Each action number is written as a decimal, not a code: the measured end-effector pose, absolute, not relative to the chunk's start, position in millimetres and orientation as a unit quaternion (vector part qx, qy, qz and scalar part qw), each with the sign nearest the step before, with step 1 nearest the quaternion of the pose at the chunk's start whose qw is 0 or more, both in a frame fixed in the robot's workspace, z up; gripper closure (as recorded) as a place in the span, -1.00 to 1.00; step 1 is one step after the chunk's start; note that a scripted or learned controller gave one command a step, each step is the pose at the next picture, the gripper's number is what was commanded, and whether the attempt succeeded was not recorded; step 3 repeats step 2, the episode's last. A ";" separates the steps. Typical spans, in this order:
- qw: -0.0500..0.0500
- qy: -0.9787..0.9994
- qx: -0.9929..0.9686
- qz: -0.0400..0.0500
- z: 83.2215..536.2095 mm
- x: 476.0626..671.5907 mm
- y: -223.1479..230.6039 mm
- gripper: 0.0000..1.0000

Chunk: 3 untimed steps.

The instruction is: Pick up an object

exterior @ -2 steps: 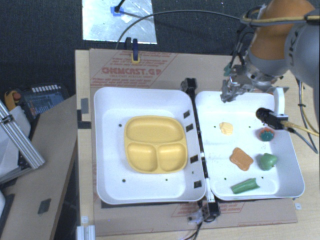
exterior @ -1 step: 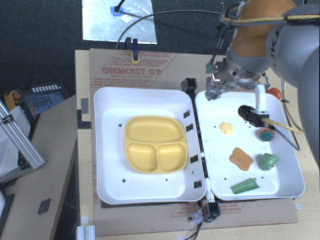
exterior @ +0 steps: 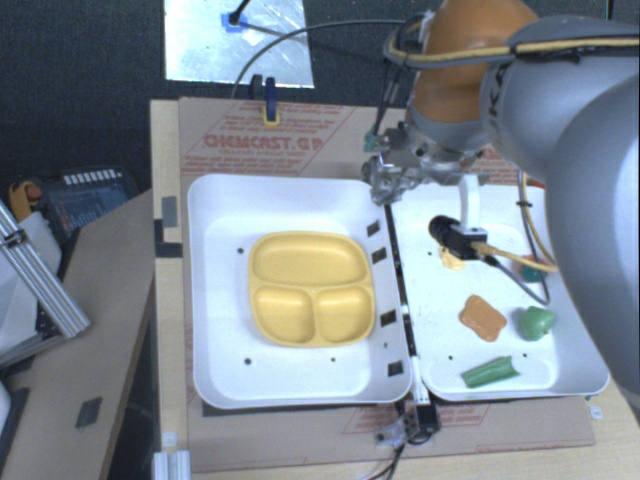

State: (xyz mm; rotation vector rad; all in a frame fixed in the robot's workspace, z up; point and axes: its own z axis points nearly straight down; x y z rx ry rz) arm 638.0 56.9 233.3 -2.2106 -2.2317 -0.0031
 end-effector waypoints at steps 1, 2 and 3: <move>0.000 -0.710 -0.704 -0.001 222.4 647.3 103.0 1.00; -0.001 -0.709 -0.705 -0.001 223.1 647.4 99.9 -1.00; -0.001 -0.709 -0.705 -0.001 223.1 647.4 99.9 -1.00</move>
